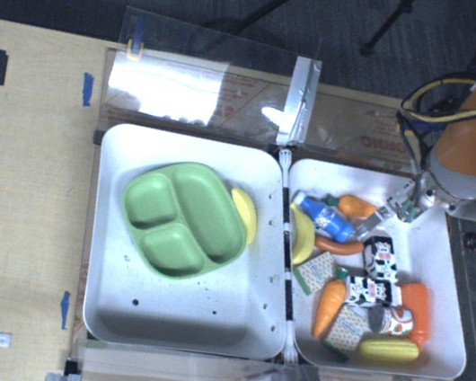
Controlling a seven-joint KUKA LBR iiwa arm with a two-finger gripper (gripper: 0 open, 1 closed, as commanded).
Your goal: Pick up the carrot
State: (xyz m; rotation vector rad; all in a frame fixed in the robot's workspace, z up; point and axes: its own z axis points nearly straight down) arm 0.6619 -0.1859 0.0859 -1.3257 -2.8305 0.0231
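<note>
The tapered orange carrot (pixel 329 307) lies in the right-hand shallow white bin (pixel 452 346), in its lower middle part, pointing thick end up and narrow tip down toward the near rim. The grey arm's two-finger gripper (pixel 377 220) hangs well apart from it, higher in the same bin and a little to the right, near the bin's far side. Between the two lie a long reddish-orange sausage-shaped toy (pixel 339 245) and a black-and-white patterned carton (pixel 379 257).

The carrot is plain orange, smooth, wider at the top and narrowing to a blunt point. Its right side touches a second black-and-white spotted piece (pixel 367 292), and its tip rests on a speckled beige flat card (pixel 342 329).

The gripper's slim dark fingers slant down and left from the wrist. Whether they are spread or closed cannot be told, and nothing is seen between them. Their tips sit just beside a small rounded orange toy (pixel 358 206) and a blue bottle with a white label (pixel 325 218).

Elsewhere in that bin are a yellow banana (pixel 302 237) against the left wall, a yellow corn-like piece (pixel 388 349) near the front rim and a tall orange-red block (pixel 416 308) to the right. The left-hand white bin (pixel 100 298) holds a green three-compartment plastic plate (pixel 183 217) with a yellow lemon-shaped piece (pixel 245 212) touching its right edge.
</note>
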